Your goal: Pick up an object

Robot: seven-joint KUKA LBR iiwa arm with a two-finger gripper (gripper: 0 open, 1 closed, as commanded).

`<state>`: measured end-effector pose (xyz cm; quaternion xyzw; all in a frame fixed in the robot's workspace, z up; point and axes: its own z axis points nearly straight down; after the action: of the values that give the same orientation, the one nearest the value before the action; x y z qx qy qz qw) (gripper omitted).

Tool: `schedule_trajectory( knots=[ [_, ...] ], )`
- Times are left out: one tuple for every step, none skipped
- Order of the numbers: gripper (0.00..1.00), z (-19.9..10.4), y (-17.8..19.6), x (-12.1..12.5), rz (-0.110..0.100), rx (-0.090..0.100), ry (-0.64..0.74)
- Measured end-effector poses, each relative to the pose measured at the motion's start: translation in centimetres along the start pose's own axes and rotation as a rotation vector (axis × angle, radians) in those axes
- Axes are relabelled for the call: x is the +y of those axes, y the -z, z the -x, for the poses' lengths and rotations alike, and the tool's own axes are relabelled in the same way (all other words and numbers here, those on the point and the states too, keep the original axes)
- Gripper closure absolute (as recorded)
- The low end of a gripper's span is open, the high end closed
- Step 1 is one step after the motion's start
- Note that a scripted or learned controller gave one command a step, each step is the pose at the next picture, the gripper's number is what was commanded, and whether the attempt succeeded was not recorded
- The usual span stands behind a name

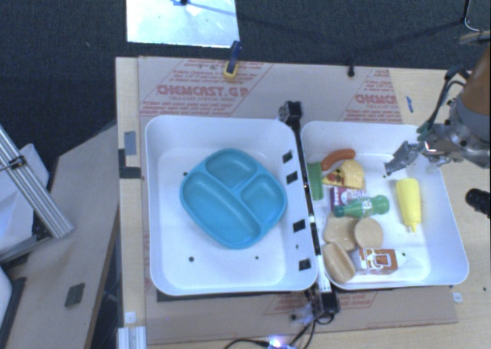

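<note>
My gripper (402, 160) hangs over the back right part of the right bin (453, 257), just above and left of a yellow mustard bottle (409, 202). Nothing shows in it. Toy food fills the bin's left half: a red sausage (338, 159), a yellow cheese wedge (352, 175), a green bottle (361, 206) lying on its side, two tan buns (354, 231) and a fries carton (378, 261). The mustard bottle lies alone, apart from the pile.
The left bin (165, 259) holds a blue divided plate (232, 198). A black divider (301, 202) runs between the bins. A yellow and blue clip (231, 64) sits on the cardboard behind them. A metal frame (31, 194) stands at the far left.
</note>
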<state>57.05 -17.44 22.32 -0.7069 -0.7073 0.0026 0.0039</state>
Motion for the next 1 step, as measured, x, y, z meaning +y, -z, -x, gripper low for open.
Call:
schedule_trajectory(
  knots=[
    [0.0,-0.02,0.59,0.25,0.011,-0.002,0.002]
  ],
)
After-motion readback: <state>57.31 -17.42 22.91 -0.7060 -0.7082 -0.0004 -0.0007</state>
